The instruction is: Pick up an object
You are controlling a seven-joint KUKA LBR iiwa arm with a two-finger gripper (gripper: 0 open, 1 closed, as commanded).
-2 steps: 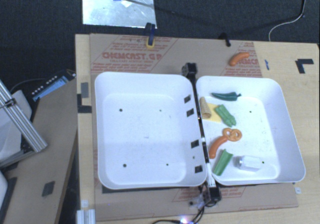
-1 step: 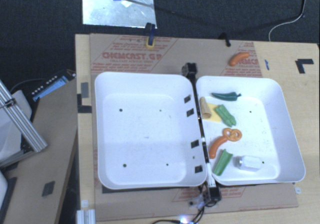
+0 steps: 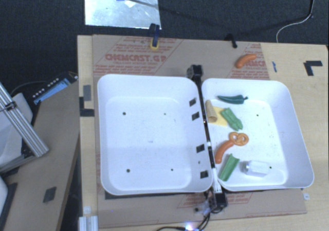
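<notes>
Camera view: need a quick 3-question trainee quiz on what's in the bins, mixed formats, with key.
1. True or false: the orange sausage-shaped toy lies inside the right white bin.
2. Which item lies nearest the right bin's far edge?
A. dark green pepper-shaped toy
B. orange pretzel-shaped toy
C. clear plastic bottle
3. Fill in: the left white bin and the right bin are joined by black ____ along their shared edge.

Key: 1 false, it lies on the cardboard sheet beyond the bin. 2 A. 3 clips.
</notes>
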